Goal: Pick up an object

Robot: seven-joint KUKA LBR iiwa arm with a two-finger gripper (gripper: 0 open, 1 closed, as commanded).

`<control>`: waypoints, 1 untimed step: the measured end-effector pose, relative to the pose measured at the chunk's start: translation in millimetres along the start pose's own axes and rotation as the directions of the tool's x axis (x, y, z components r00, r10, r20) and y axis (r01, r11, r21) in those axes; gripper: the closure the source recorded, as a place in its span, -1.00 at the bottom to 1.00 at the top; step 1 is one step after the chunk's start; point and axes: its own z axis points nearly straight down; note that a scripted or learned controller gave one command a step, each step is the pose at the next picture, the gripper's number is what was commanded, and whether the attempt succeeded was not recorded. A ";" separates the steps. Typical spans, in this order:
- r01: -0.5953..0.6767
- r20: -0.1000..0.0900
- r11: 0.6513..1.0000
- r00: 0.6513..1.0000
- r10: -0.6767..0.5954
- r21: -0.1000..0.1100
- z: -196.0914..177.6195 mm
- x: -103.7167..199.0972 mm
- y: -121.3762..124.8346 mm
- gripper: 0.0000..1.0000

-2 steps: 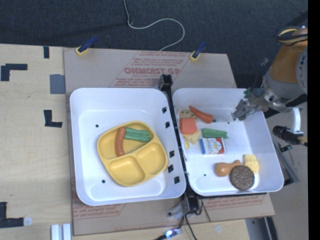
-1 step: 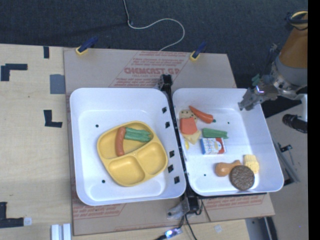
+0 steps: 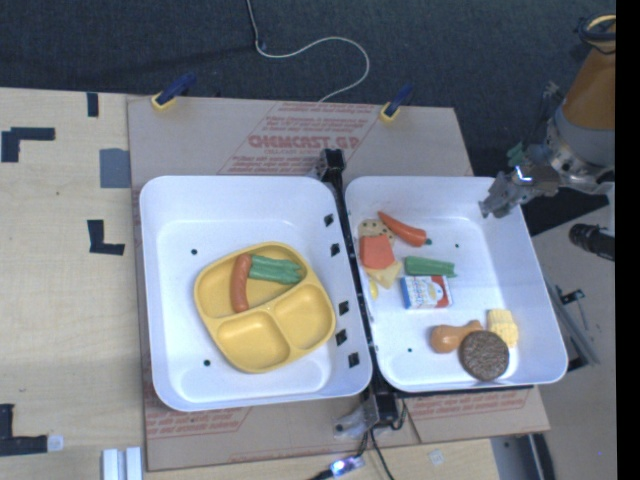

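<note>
1. The gripper [image 3: 497, 200] hangs over the far right rim of the right bin [image 3: 530, 268], holding nothing; whether its fingers are wide or narrow I cannot tell.
2. Candidates all lie in that bin: a carrot [image 3: 403, 230] and green bean [image 3: 429, 266] toward the far left, a small blue carton [image 3: 424, 291] mid-bin, a drumstick [image 3: 452, 336], brown patty [image 3: 484, 355] and corn [image 3: 501, 324] at the near right.
3. The left bin [image 3: 170, 268] holds a yellow tray [image 3: 265, 308], well apart from the gripper.
4. I judge the carton or bean the best choice: each sits with free space around it.
5. Centre above it, align the fingers across its narrow side, then descend straight.
</note>
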 end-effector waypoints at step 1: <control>0.004 -0.002 1.000 1.000 -0.004 0.002 -6.9 54.5 -15.9 1.00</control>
